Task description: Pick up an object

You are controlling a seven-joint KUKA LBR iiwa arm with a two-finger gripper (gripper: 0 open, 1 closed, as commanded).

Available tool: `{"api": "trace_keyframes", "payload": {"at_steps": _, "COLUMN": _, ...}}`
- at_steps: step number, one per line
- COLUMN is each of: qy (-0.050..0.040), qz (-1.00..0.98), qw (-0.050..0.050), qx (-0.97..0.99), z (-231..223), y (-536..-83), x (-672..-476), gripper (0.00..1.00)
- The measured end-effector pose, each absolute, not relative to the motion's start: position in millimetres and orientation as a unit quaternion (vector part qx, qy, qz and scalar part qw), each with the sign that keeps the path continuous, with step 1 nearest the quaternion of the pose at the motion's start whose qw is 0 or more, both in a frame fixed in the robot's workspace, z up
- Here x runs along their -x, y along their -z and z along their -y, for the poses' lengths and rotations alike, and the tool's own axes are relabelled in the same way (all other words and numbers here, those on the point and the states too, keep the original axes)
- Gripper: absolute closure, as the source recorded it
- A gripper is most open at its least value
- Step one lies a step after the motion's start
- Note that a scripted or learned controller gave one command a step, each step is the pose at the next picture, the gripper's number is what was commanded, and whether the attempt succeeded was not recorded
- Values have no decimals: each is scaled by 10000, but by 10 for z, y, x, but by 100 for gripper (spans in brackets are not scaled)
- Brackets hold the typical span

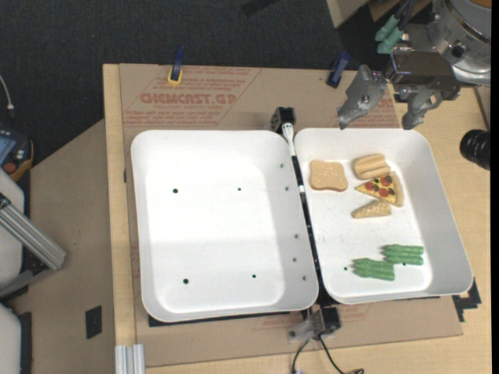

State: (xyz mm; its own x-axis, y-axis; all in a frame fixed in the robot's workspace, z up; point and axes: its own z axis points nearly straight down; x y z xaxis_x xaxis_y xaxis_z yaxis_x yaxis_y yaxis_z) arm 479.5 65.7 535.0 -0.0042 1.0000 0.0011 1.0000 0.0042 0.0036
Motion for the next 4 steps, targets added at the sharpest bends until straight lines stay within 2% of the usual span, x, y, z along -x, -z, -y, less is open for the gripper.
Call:
{"api": "trace_keyframes", "payload": {"at_steps": 1, "qy": -18, "qz": -7104, "qw": 0, "qx": -7038, "z": -1467, "y": -5346, "x": -4788, "gripper": 0}}
{"api": "trace_keyframes", "payload": {"at_steps": 2, "qy": -17, "qz": -7095, "qw": 1, "qx": -7047, "z": -1995, "y": -5347, "x": -4788, "gripper": 0}}
{"api": "trace_keyframes", "payload": {"at_steps": 3, "qy": -35, "qz": -7079, "qw": 13, "qx": -7063, "z": -1970, "y": -5461, "x": -4797, "gripper": 100}}
{"api": "trace_keyframes", "payload": {"at_steps": 4, "qy": 27, "qz": -7081, "qw": -13, "qx": -7061, "z": -2258, "y": -5091, "x": -4787, "gripper": 100}}
